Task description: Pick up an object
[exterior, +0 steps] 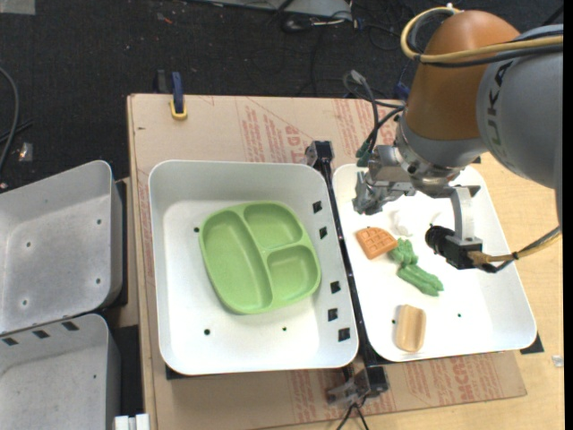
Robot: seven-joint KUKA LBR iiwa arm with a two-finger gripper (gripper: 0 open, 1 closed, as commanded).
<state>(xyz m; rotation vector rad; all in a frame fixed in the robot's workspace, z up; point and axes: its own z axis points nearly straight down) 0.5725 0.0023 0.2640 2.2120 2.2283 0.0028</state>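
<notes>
My gripper hangs over the far left part of the right bin, just above and behind an orange waffle-shaped piece. A green toy vegetable lies right of the waffle, near the middle of the bin. Close to the front wall of that bin lies a tan bread-like piece. A small white item sits partly hidden under the wrist. Nothing shows in the gripper's hold.
The left bin holds a green divided plate. A black divider with clips runs between the two bins. The arm's grey and orange body covers the far right of the right bin.
</notes>
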